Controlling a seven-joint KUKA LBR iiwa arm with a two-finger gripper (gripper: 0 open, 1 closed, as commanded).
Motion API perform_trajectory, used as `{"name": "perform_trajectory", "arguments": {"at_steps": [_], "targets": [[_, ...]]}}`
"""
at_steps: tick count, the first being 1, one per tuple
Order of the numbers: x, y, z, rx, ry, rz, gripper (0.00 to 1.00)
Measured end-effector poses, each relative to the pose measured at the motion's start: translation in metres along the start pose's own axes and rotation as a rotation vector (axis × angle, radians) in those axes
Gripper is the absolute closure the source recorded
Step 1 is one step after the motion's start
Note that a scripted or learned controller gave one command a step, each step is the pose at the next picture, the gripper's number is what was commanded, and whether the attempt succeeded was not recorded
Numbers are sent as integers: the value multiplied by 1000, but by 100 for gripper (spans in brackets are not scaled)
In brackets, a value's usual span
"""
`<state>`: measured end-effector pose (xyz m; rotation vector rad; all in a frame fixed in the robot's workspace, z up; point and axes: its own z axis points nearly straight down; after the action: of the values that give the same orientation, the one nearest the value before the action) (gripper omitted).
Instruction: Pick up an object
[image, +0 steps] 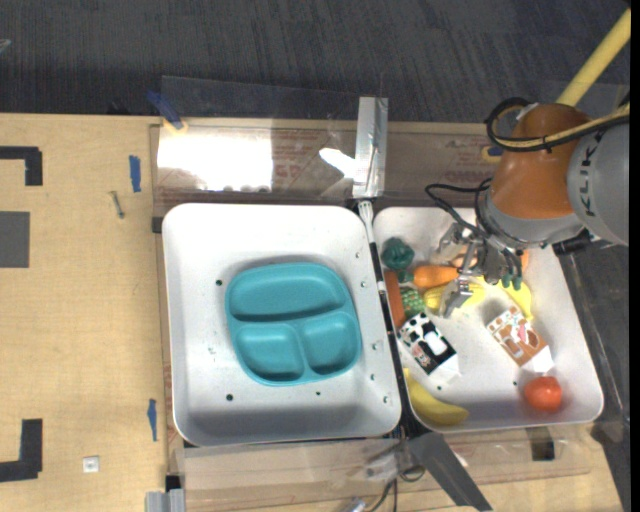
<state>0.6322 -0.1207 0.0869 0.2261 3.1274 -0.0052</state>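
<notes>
**Two bins on desk, arm over right bin**

Desk (70, 330): light wood, bearing two shallow white bins side by side.

Left bin (200, 250): holding one teal divided tray (293, 320), three compartments, lying near the bin's centre.

Right bin (575, 350): holding a loose group of small things.
- Dark green item (397, 251), near the far left corner, close to the wall shared with the left bin.
- Orange carrot-like piece (432, 276), just nearer than the green item.
- Yellow pieces (497, 292), beside the carrot-like piece, partly under the gripper; kind not clear.
- Black-and-white patterned packet (428, 343), by the left wall, mid-length.
- Banana (436, 405), along the near edge, toward the near left corner.
- White and brown packet (517, 335), right of centre.
- Red tomato-like ball (545, 393), near the near right corner.

Arm (545, 170): grey with orange band, over the far right part of the right bin.

Gripper (470, 270): down among the orange and yellow pieces in the far half of the right bin. Whether spread or closed, and whether anything sits between them: cannot tell, possibly because of clutter around the tips.
</notes>
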Motion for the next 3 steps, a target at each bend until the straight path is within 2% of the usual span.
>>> {"name": "perform_trajectory", "arguments": {"at_steps": [1, 2, 3], "targets": [[25, 25, -1, -3, -1, 86, 0], [23, 26, -11, -4, -5, 84, 100], [-8, 62, -151, -5, -7, 198, 100]]}}
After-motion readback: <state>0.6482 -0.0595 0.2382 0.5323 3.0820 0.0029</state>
